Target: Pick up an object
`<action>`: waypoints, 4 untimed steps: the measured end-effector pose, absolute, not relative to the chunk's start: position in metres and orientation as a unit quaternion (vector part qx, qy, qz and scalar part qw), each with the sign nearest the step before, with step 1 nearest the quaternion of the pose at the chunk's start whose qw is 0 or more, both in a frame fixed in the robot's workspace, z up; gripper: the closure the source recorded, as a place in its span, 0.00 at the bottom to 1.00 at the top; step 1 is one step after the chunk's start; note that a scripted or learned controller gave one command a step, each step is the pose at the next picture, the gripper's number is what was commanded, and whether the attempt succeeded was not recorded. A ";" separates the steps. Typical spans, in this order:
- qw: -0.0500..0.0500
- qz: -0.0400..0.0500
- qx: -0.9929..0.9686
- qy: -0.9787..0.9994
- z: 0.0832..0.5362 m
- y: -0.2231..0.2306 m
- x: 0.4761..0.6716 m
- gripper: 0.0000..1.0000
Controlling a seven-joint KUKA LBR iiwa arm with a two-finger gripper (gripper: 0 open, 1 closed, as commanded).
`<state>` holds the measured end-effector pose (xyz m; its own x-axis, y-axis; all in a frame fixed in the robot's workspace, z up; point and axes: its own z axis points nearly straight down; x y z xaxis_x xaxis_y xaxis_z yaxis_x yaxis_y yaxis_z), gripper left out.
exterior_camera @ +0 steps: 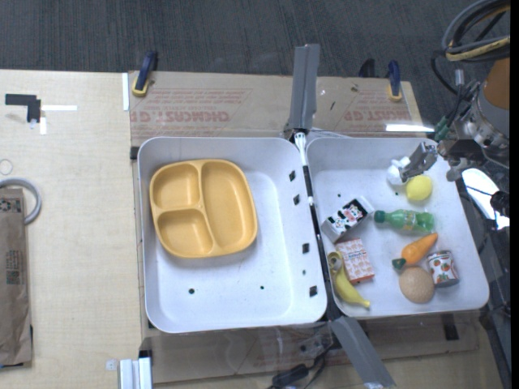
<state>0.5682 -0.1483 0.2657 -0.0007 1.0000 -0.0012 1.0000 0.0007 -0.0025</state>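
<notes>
i see the hand (421,160) low over the back of the right bin (324,177), near its far right corner, just above the lemon (418,188) and beside a small white thing (397,171). i cannot tell how wide it is spread, and nothing shows in its grip. in front of the lemon lie a green bottle (405,220), a carrot (418,249), a small can (441,269) and a brown ball (416,285). toward the bin's left edge sit a small printed box (345,217), a snack carton (355,261) and a banana (345,284). the left bin (243,298) carries a yellow divided plate (203,207).
</notes>
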 end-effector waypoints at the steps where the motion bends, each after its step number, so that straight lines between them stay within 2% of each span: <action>1: 0.000 0.001 -0.707 -0.707 0.266 -0.148 0.568 0.00; 2: 0.001 0.001 -0.691 -0.723 0.103 -0.143 0.519 0.00; 3: 0.004 -0.009 -0.662 -0.750 0.095 -0.199 0.485 0.00; 4: 0.000 0.001 -0.668 -0.744 0.178 -0.161 0.478 0.00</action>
<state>0.4781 -0.1611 0.1782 -0.1077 0.9942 -0.0006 0.9942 0.1077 -0.0009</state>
